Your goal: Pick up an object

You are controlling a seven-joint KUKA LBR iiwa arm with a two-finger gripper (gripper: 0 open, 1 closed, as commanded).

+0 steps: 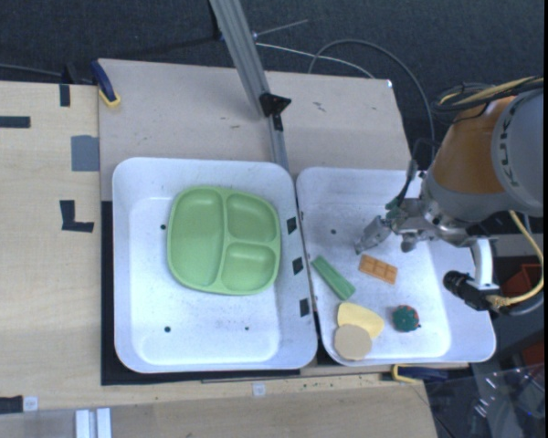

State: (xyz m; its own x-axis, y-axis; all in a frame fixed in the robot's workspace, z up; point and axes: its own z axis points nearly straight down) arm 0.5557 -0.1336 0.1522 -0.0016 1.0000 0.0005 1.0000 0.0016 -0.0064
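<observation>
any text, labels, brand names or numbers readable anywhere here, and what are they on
"KU": dark letters running down the grey arm at the frame's right; they look like the start of a brand name, and the rest is cut off or blurred.
No other text reads: the green divided plate, the orange waffle piece and both white bins carry no print. The dark tape marks on the bench are shapes, not letters.
</observation>
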